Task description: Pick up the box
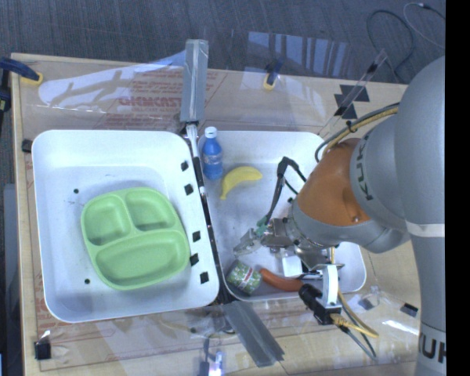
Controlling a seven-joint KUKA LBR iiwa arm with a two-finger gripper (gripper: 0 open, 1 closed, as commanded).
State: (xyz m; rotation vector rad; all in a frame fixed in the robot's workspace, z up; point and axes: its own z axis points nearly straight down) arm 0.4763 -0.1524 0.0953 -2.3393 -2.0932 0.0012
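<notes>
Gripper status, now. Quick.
Gripper: low in the right bin, beside the small green box and the orange object; whether it is open, closed or holding anything cannot be told.

Single fixed camera above counter (102,92), looking down at slant; both shallow white plastic bins (55,163) fully framed, mid-distance; grey arm (407,171) enters right.

You're looking at two shallow white plastic bins (55,155) on a pale wooden bench (19,108). In the left bin, you see a light green divided plastic tray (135,237). In the right bin, you've got a blue bottle with a white cap (211,153), a yellow curved banana (240,179), an orange-red carrot-shaped toy (280,280) and a green patterned can (244,277). The big grey robot arm (423,155) wears its orange band (337,198).
</notes>
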